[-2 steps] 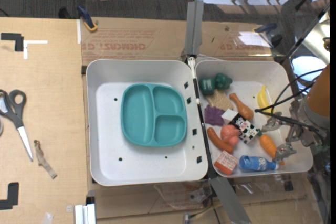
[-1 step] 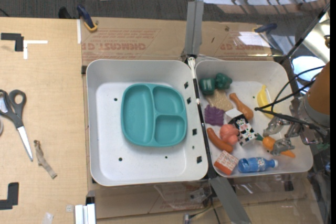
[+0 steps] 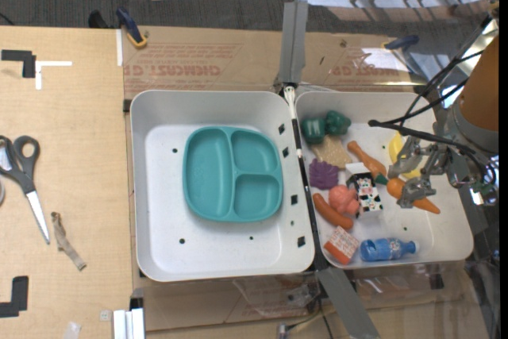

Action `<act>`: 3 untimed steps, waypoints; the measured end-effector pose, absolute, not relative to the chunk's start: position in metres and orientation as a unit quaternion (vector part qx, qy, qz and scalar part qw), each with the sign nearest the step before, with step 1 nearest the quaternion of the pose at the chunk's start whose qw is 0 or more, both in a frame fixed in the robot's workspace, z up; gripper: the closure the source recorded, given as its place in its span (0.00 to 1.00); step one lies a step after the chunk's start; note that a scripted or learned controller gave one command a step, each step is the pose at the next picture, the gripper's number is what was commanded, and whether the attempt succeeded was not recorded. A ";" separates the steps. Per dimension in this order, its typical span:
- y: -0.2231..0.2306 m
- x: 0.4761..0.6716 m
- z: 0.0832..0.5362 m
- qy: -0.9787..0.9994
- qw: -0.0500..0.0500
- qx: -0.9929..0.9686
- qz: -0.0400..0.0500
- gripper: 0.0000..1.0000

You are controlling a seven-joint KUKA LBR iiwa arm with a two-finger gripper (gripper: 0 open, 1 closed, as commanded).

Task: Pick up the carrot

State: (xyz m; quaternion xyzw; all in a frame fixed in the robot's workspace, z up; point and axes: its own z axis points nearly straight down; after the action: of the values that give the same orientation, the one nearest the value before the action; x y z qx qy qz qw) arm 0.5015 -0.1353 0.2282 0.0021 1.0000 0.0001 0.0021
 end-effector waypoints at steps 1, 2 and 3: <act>-0.144 0.479 0.112 1.000 0.001 -0.003 0.000 1.00; -0.090 0.492 0.192 0.997 0.002 0.078 0.000 1.00; -0.089 0.493 0.201 0.997 0.003 0.077 0.000 1.00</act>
State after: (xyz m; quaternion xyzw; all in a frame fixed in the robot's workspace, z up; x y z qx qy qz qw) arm 0.4933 -0.0892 0.2006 0.0768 0.9970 -0.0001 0.0032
